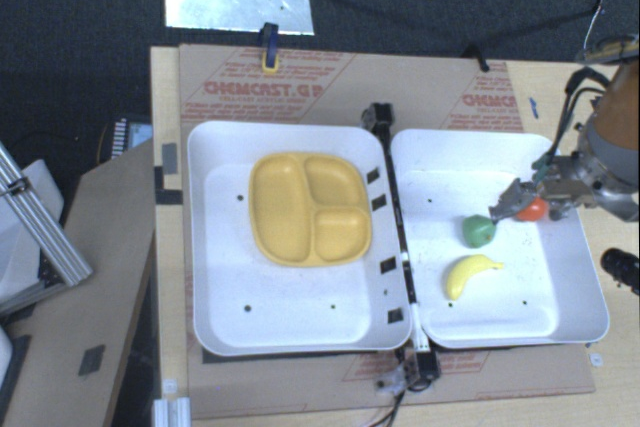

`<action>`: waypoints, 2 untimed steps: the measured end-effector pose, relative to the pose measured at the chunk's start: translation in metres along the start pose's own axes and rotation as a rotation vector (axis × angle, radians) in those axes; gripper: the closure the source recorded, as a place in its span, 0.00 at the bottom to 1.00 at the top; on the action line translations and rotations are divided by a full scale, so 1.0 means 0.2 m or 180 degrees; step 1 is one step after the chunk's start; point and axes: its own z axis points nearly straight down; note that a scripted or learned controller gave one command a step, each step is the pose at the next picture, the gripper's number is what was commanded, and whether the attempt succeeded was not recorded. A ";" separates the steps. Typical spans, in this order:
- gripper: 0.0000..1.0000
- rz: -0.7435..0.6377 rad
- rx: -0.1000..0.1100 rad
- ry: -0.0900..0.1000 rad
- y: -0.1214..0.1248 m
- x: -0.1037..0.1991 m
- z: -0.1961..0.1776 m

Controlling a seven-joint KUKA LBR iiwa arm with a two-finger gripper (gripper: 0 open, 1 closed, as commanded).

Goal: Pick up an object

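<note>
The end effector (512, 203) was seen low over the right bin (575, 315), reaching in from the right. Whether it was wide or narrow could not be told, since its tip was too small and blurred. An orange object (534, 210) was seen pressed against the tip, but a hold on it could not be confirmed. A green ball (479, 231) lay just left of and nearer than the tip, close to touching it, and a yellow banana (468, 274) lay nearer still, apart from both.

Several failures were judged possible from here. The green ball could be knocked aside and rolled away if the tip were lowered or shifted left, because it was round and sat so close. The orange object could be pinched only at an edge and dropped on lifting. Two items could be caught together, as they were crowded beside the tip.

In the left bin (220, 315) a yellow divided tray (308, 208) was seen, well apart from the work. The ridge (395, 215) between the bins stood to the left of the green ball and was not judged an obstacle. Cardboard (330, 80) covered the bench beneath the bins.
</note>
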 end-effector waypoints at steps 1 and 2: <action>0.00 -0.0007 -0.0033 -0.0006 0.01 0.00 -0.02; 0.00 0.0000 -0.0021 -0.0002 -0.03 -0.02 0.26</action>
